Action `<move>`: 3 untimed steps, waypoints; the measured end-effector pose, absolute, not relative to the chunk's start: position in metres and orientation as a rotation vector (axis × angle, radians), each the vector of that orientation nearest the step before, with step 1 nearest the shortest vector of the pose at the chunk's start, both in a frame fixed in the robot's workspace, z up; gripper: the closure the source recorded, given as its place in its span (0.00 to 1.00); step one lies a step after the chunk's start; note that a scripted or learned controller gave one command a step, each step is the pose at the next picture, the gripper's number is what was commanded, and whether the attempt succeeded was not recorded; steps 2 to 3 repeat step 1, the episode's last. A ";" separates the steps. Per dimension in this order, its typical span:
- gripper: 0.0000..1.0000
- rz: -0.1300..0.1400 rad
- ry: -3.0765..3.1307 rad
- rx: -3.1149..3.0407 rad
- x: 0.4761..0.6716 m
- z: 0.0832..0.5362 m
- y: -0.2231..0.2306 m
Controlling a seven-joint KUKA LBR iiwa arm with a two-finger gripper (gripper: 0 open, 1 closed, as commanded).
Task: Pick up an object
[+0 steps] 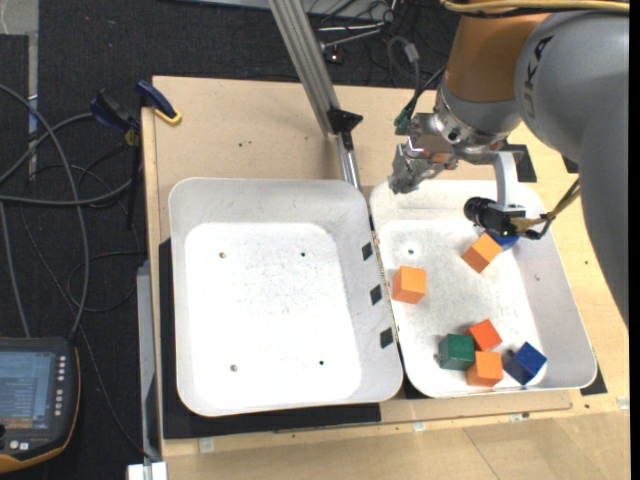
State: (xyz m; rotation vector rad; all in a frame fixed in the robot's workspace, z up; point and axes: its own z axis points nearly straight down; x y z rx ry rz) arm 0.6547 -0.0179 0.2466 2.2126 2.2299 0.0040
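Observation:
The right bin (440, 230) holds several small blocks. An orange cube (408, 284) lies near its left wall. Another orange block (481, 253) sits tilted toward the back right, touching a small blue piece (504, 237). At the front lie a green block (458, 351), a red block (485, 333), an orange block (486, 368) and a blue block (524, 362), bunched together. My gripper (405, 176) hangs above the bin's back left corner, well away from every block, and I see nothing in it.
The left bin (265, 288) stands beside the right one, with a black divider strip (378, 288) between them. A slanted metal pole (310, 58) runs down to the bins' back edge. Cables and a pendant (30, 398) lie left of the bench.

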 end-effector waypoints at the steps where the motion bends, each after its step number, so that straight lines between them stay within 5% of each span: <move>1: 1.00 0.003 2.232 2.212 0.652 0.250 0.045; 3: 1.00 0.003 2.232 2.212 0.652 0.250 0.045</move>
